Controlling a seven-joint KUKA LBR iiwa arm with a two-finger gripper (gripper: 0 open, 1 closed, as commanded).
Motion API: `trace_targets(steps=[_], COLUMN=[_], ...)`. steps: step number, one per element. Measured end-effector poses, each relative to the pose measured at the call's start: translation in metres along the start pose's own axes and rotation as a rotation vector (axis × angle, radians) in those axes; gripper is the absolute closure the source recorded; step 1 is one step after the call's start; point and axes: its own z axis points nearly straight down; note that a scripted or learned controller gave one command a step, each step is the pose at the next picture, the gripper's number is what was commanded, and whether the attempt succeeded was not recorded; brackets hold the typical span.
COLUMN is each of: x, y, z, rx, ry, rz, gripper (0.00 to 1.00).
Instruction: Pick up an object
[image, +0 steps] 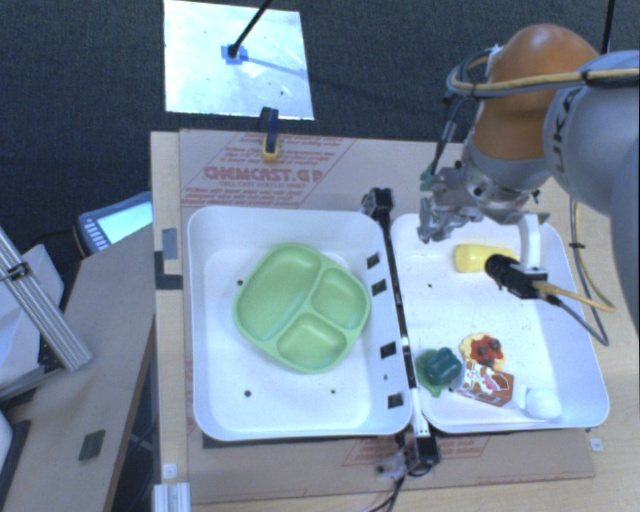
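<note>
— What sits where on the bench (120, 300)?

— The left shallow white bin (215, 400) holds a green divided plastic tray (300, 305) at its middle. In the right shallow white bin (590, 385), my hand (432, 222) hangs over the far left corner, a yellow rounded block (470, 257) just right of it.

— And nearer?

— A dark green lump (438, 368), a printed orange packet (485, 370) and a white egg-shaped piece (543, 402), left to right.

Bench (170, 300) bearing two white bins (215, 330)

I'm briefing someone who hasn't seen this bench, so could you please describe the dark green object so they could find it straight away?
Start at the right bin, the one without the green tray. Go to its near left corner beside the divider: the green object lies there, next to a red and orange packet. It is the one dark green, lumpy item in that bin.
</note>
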Motion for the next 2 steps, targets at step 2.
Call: trace_targets(steps=[2], x=[0.091], y=[-0.045], z=[-0.004], rx=[0.001], ry=[0.000], rz=[0.000], gripper=[1.00])
